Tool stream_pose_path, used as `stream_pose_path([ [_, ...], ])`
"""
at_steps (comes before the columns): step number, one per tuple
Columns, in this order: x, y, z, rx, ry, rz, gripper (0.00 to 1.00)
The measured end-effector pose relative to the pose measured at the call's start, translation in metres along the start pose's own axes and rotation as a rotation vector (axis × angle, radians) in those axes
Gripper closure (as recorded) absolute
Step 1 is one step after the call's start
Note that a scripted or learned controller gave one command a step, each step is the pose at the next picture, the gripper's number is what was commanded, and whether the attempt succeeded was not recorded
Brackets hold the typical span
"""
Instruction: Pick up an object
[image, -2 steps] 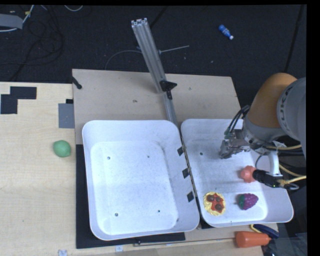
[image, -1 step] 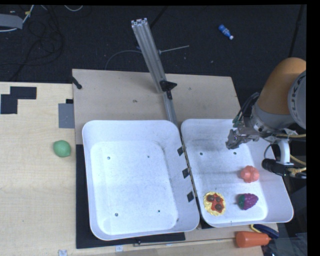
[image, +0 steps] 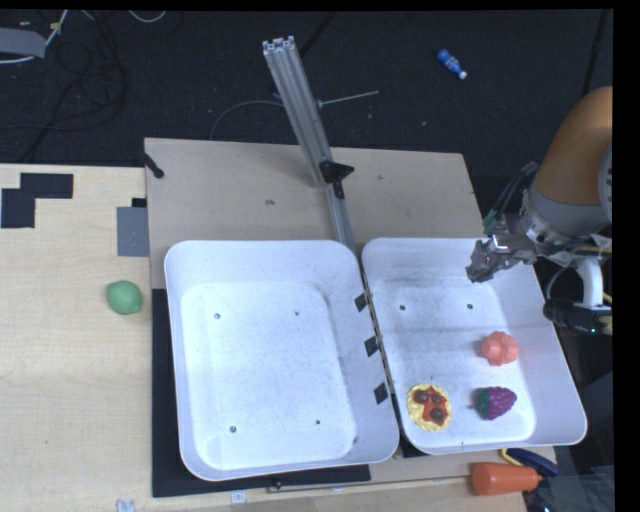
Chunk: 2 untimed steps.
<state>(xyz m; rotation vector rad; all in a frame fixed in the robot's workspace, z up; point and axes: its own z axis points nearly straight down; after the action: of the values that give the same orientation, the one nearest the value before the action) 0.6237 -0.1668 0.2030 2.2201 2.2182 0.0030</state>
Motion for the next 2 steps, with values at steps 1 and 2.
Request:
stream_pose_path([
  [1,-0.001,0.001,-0.052,0.0,0.0,-0.001,1.0],
  [2,0.047,-0.001,-0.04,0.005,0.002,-0.003,1.0],
])
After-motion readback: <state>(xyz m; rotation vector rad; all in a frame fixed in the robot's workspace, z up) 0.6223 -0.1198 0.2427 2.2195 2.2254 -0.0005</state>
